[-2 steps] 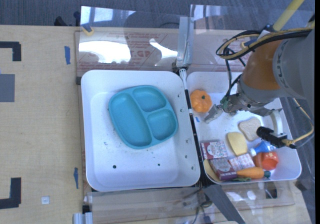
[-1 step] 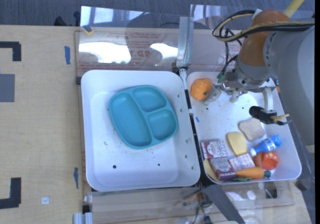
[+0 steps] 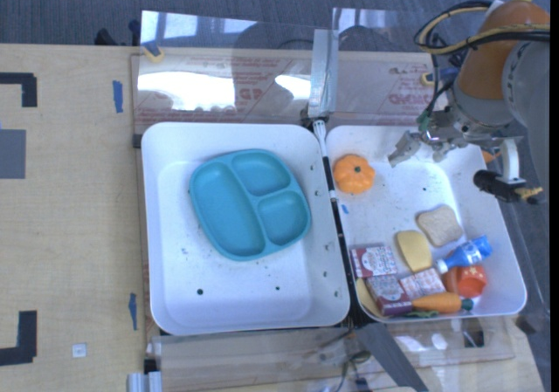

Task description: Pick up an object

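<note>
My gripper hangs over the back of the right bin, open, with nothing between its fingers. An orange fruit lies to its left, near the divider and apart from it. Closer to the front of that bin lie a beige bread slice, a yellow block, a blue bottle, a red tomato-like piece, an orange carrot and red-and-white snack boxes. All of them rest on the bin floor, well in front of the gripper.
The left bin holds a blue divided plate. A clear panel and a metal post stand behind the bins. The arm's grey body with its orange band and yellow cables looms at the top right.
</note>
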You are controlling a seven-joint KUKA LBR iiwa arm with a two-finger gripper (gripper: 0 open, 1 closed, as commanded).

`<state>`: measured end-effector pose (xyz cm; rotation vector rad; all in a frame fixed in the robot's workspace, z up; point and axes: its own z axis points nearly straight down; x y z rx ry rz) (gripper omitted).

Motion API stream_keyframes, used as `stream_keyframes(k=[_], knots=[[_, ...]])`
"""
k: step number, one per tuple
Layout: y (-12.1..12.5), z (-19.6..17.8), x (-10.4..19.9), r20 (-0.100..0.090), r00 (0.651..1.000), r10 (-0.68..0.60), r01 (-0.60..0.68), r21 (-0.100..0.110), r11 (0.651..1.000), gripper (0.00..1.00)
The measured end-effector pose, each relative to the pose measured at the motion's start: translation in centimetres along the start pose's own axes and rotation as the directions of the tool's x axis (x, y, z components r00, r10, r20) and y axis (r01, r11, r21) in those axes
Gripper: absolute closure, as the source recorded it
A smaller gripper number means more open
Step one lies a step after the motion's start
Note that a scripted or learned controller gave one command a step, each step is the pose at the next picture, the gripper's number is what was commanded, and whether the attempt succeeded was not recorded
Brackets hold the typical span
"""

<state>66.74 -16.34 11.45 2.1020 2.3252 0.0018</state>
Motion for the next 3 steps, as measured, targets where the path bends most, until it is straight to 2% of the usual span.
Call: stream_keyframes(k=[1, 2, 3], knots=[[-0.1, 2.8, 6.4, -0.005, 0.994, -0.113, 0.113, 0.003, 0.994, 0.00], [-9.3, 2.7, 1.2, -0.001, 1.000, -0.028, 0.028, 0.004, 1.000, 0.00], [-17.5, 2.6, 2.6, -0.004, 0.997, 0.074, -0.074, 0.003, 0.997, 0.00]])
